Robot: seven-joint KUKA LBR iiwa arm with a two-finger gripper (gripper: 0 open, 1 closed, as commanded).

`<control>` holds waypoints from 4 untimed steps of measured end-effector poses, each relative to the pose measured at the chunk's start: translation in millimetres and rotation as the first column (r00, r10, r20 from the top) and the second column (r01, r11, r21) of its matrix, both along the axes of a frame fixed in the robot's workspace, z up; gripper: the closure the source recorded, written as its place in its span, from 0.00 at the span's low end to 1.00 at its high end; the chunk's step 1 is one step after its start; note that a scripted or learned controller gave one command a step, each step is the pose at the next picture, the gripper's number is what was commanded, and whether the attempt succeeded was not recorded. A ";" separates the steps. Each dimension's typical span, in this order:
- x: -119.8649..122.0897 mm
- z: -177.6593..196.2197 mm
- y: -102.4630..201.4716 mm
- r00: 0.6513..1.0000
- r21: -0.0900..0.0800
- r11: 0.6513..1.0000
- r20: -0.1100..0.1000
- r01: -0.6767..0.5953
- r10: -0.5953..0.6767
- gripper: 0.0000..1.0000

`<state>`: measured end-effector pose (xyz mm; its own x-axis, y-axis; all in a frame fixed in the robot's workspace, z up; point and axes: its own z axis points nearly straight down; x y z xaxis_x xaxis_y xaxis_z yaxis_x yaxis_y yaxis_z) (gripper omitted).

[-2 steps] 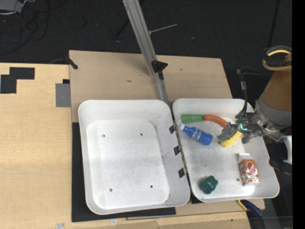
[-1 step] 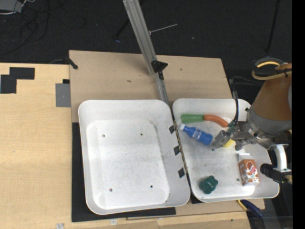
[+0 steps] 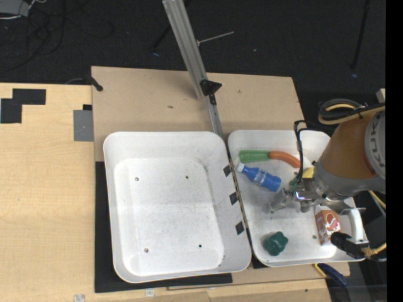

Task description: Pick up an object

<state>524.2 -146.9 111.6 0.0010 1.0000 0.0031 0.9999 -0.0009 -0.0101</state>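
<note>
Objects for picking all lie in the right bin (image 3: pixel 247 145), so that is where your attention belongs: a blue bottle (image 3: pixel 261 178) with a white cap lies tilted near the bin's middle, a toy carrot (image 3: pixel 272 156) with a green top and orange tip lies just behind it, a dark green lump (image 3: pixel 275 243) sits near the front edge, and a small red-and-white packet (image 3: pixel 327 224) rests at the right side, partly tucked under the arm. You have the gripper (image 3: pixel 284 202) low over the bin floor, just in front of the blue bottle and apart from it; from this slant you cannot tell how the pincer is set, and nothing is seen in it. The blue bottle looks like your nearest candidate. To do this well, judge the bottle's long axis first and turn the wrist so the pincer crosses it rather than runs along it, since a round body is likely to roll away from a grip along its length. Come down over its middle, not the cap, and keep clear of the carrot behind it. The left bin (image 3: pixel 126 148) offers you nothing to aim at.
</note>
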 end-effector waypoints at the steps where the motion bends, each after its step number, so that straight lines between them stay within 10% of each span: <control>1: 0.4 -19.7 0.4 1.000 -0.003 1.000 0.008 0.000 0.000 0.00; 2: 0.0 -9.2 -0.7 1.000 -0.001 1.000 0.007 0.007 -0.007 1.00; 4: -6.5 102.1 -5.2 1.000 -0.004 1.000 0.013 -0.001 0.002 1.00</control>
<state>517.7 -152.1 213.7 -0.0005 1.0000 -0.0006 1.0000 0.0005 0.0025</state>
